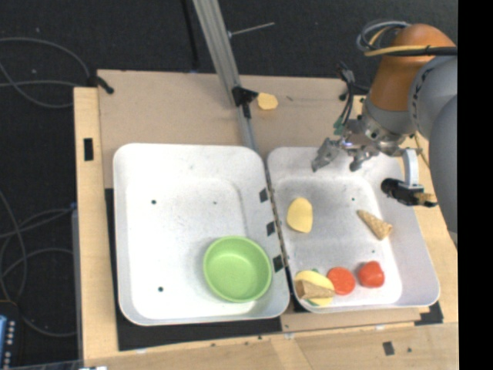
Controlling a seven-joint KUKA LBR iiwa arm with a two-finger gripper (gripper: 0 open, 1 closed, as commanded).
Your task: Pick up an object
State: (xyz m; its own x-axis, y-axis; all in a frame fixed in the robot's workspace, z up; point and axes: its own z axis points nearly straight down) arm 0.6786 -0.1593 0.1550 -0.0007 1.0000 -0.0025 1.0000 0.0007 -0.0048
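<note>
Hovering over the far end of the right bin [400, 280], the gripper [339, 159] is hanging just above the white floor, its two dark fingers [321, 159] spread apart with nothing between them. The grey arm [431, 91] is coming in from the right, orange band [400, 75] sitting above the wrist.

Below the gripper, well apart from it, a yellow piece [300, 215] is lying near the bin's left wall. A tan wedge [375, 224] is resting toward the right side. Along the near edge, a yellow-and-tan item [314, 287] is sitting in the corner, a red ball [341, 280] is just beside it, and a second red piece [371, 274] is lying close to that.

Over in the left bin [154, 183], a green bowl [237, 269] is sitting upright near the front right corner.

Out on the bench [162, 106], behind the bins, a small yellow object [267, 101] is lying beside a slanted metal post [216, 37].
</note>
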